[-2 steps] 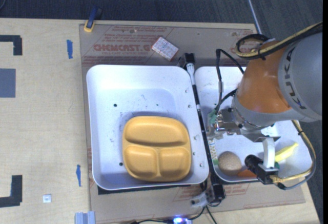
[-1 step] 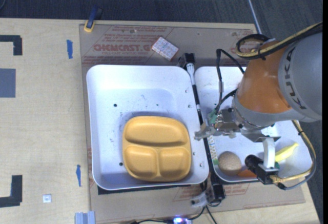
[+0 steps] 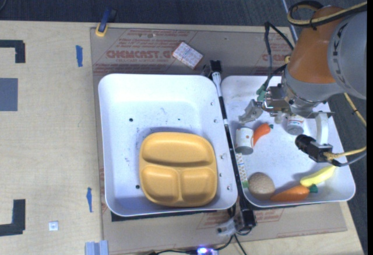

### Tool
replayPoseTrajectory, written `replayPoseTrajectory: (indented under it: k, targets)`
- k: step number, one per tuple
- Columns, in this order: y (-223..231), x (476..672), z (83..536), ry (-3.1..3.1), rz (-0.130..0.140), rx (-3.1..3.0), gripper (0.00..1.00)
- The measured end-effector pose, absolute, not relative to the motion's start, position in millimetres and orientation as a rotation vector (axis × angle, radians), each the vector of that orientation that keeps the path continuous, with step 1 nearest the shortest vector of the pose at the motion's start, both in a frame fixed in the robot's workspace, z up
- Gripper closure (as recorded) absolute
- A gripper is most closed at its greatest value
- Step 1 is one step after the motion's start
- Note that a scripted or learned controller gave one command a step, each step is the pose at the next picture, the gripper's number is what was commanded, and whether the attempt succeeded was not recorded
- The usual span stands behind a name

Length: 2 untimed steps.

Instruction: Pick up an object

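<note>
Claw (image 3: 274, 109) poised low over right bin (image 3: 344, 189) | grip state cannot be told | small carrot (image 3: 261, 131) just below, likely targeted | tray (image 3: 178, 167) parked far left.

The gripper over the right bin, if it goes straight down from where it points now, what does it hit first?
Likely bare floor of the right bin, just right of the small orange carrot piece. The gripper hangs close above it, but depth is unclear from this slanted view, so it might clip that piece.

Yellow three-compartment tray (image 3: 178, 168) in left white bin (image 3: 116, 102), small printed card (image 3: 187, 54) on cardboard sheet (image 3: 140, 49) behind bins, blue tape marks (image 3: 79, 56) on wooden benchtop (image 3: 46, 131)
</note>
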<state>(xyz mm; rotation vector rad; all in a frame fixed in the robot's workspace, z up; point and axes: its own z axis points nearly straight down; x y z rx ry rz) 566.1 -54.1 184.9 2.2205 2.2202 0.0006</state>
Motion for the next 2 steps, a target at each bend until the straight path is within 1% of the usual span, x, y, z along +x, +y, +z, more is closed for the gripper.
replayPoseTrajectory:
  k: [1, 2]
  targets:
    - [-95, 568.9, 107, 2.222, 0.001, 2.219, 0.00]
    - [-93, 534.5, 86, 2.219, 0.004, 2.219, 0.00]
